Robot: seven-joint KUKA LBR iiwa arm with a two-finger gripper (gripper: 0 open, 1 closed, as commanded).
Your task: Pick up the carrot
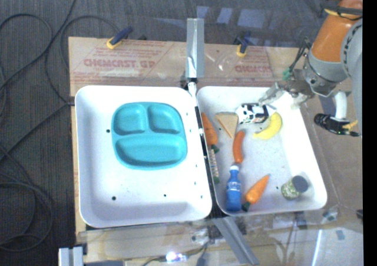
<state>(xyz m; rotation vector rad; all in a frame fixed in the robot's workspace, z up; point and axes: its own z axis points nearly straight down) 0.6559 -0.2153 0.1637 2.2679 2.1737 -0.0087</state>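
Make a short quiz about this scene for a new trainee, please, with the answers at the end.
1. True or false: the blue divided tray lies in the left bin.
2. Which thing lies nearest the banana? A) blue bottle B) black-and-white toy C) round jar
3. Fill in: the gripper is over the far part of the ____ bin.

Key: 1 true. 2 B. 3 right.

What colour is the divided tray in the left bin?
Turquoise blue; the tray shows best in the camera view from above.
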